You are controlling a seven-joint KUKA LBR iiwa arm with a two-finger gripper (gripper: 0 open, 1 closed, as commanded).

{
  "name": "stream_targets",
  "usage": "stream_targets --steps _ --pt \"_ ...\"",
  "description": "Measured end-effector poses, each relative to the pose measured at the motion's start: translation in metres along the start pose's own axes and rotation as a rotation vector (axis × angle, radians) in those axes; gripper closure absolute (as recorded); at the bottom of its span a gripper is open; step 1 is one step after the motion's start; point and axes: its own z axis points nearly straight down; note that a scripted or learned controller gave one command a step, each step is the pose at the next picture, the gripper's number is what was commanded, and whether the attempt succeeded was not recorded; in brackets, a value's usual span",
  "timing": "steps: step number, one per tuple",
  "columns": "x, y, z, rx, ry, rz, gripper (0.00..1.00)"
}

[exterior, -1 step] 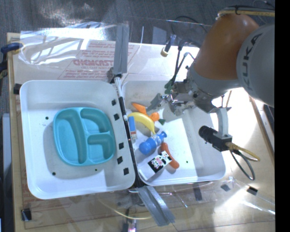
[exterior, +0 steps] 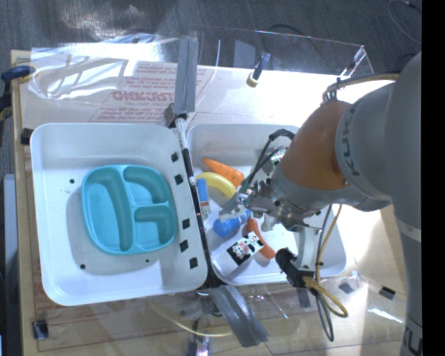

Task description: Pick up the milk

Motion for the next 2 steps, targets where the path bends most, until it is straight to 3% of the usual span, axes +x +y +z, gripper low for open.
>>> stream_targets --steps 1,2 --pt "-0.033 -0.002 0.062 -0.015 0.002 -0.172 0.0" --pt "-0.005 -0.011 0.064 -0.018 -0.012 -0.349 0.0"
